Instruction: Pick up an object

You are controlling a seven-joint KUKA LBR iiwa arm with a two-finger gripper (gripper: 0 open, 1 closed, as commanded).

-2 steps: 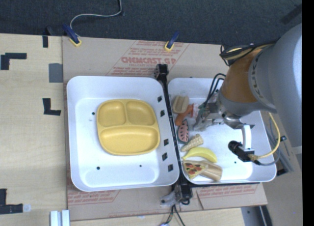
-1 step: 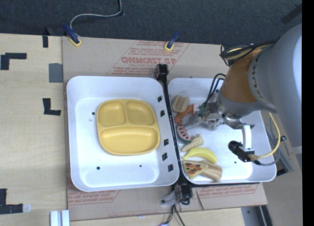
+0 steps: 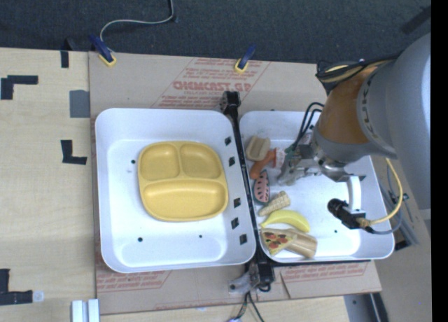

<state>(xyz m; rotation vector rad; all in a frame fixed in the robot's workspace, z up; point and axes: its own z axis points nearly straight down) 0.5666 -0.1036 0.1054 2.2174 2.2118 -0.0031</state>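
Arm: reaching in from the right, its gripper (image 3: 292, 166) hanging low in the right bin (image 3: 364, 243).
Gripper: how far open it is standing I cannot tell; nothing is showing between it.
Toy food: lying along the right bin's left side, with a bread piece (image 3: 257, 148) farthest, a watermelon slice (image 3: 262, 189) left of the gripper, then a banana (image 3: 285, 219) and a pizza slice (image 3: 274, 239) nearest.
Left bin (image 3: 112, 173): carrying a yellow divided plate (image 3: 183, 180).
Counter (image 3: 42, 194): bearing both bins side by side.

Red print reading "CHEMCAST GP" on the brown cardboard sheet (image 3: 210, 82) under the bins, smaller lines beneath it unreadable
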